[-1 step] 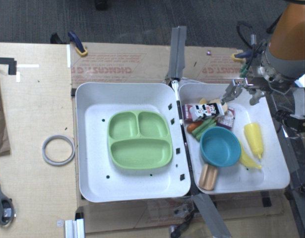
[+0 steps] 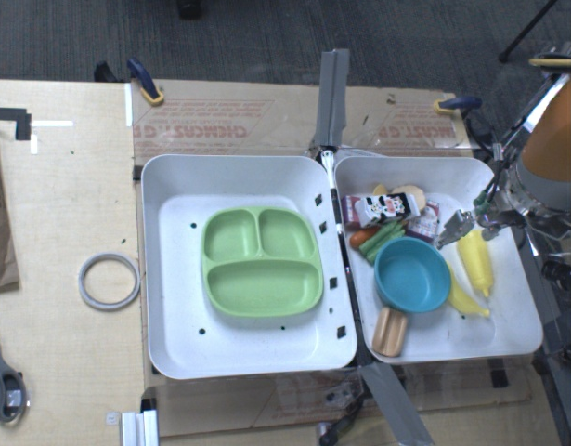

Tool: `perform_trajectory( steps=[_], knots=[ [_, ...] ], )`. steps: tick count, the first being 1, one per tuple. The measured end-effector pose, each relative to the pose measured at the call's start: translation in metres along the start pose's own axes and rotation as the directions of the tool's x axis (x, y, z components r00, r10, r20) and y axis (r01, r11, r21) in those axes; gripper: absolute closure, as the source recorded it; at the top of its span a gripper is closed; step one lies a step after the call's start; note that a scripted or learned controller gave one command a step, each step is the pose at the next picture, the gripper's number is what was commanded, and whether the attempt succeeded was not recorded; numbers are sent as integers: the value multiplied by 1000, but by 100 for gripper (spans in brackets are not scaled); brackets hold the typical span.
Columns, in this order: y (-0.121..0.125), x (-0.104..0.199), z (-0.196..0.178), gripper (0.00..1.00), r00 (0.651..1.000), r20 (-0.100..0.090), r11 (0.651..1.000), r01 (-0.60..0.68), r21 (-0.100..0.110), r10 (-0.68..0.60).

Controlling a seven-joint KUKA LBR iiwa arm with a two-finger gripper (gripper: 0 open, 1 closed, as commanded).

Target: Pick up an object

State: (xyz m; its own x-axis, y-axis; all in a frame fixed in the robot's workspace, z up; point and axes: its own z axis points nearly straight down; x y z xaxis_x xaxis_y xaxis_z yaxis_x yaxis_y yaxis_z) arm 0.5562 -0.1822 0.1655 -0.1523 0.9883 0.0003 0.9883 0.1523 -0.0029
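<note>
Two shallow white plastic bins (image 2: 164,249) sit side by side on the bench; the yellow plastic banana (image 2: 475,263) lies at 3 o'clock in the right one. The tool (image 2: 461,223) hangs just beside its upper tip, grip state unclear.

Even, fairly bright overhead light falls on the bench, with the two white bins (image 2: 164,277) close to washed out along their rims and only soft, short shadows under the green divided plate (image 2: 262,263) and blue bowl (image 2: 413,275). The dark floor at the top looks dim and grainy. The arm (image 2: 550,147) at the right edge is blurred, perhaps from motion.
</note>
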Motion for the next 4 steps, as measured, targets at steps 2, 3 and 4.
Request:
perform_trajectory(
  steps=[2,3,4],
  knots=[
    [-28,-8,74,0,998,1,998,62,-3,-62],
    [-27,-9,64,100,998,2,998,59,-7,-59],
    [8,101,-26,100,980,0,980,-197,-2,197]
  ],
)
